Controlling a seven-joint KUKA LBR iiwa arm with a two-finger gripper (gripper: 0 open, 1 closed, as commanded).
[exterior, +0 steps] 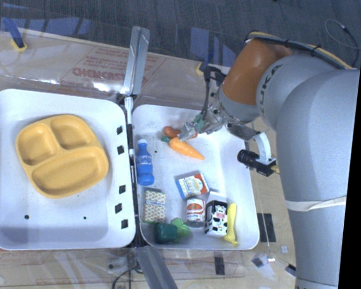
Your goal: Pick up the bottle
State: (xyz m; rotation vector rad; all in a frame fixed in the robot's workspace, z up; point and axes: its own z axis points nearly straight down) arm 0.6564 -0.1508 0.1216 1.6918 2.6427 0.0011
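A small blue bottle (144,163) with a white cap lies along the left wall of the right bin (246,199). My gripper (193,130) hangs over the far part of that bin, up and to the right of the bottle and well apart from it. Its tip is just above a toy carrot (186,148) and a small red-brown piece (170,132). The bottle lies free, with nothing touching it but the bin.
The right bin also holds a small carton (193,185), a can (194,211), a cow-print box (216,218), a banana (230,223), a patterned packet (154,206) and a green item (170,231). A yellow divided plate (61,154) lies in the left bin (6,218).
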